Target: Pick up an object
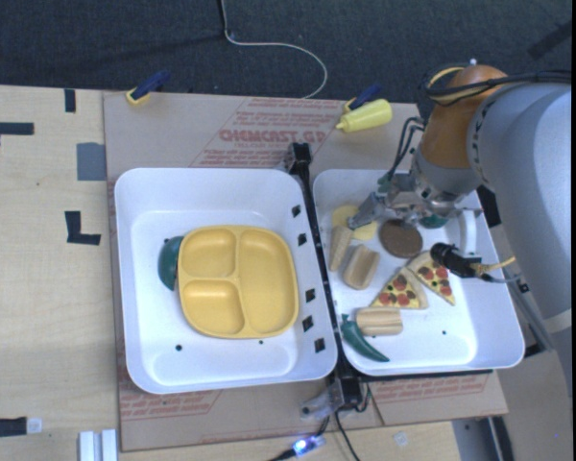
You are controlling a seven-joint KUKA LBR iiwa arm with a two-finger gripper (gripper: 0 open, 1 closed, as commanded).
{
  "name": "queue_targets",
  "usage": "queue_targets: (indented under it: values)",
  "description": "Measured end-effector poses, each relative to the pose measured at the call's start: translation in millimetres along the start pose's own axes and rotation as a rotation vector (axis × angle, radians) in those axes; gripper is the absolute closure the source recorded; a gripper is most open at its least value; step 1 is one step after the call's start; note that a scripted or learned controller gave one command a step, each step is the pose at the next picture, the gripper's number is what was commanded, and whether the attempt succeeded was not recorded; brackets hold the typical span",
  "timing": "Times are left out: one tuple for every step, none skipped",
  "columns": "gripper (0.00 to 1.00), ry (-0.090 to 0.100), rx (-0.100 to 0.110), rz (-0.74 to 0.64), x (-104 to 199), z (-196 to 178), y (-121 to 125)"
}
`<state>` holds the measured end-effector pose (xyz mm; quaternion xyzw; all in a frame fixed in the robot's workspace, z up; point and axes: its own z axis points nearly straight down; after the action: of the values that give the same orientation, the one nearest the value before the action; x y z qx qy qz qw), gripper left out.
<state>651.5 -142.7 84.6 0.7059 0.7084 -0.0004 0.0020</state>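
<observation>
Claw (400, 209) above brown round disc (399, 239), right bin (490, 339); grip state unclear

You see a yellow clamp (366, 116) and a blue-and-yellow clip (147, 86) pinning the cardboard sheet (259, 133) to the counter (29, 277). A white cable (269, 46) loops across the dark floor (96, 17) behind it.

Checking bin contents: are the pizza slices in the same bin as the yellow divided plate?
No. The pizza slices lie in the right bin, while the yellow divided plate sits in the left bin.
</observation>
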Motion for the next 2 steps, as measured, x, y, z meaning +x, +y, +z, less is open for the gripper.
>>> queue_targets:
  values:
    - [1.0,-0.002,-0.007,0.0,-0.3,-15.6,2.4]
    - [1.0,0.003,0.0,0.002,2.0,-58.1,1.0]
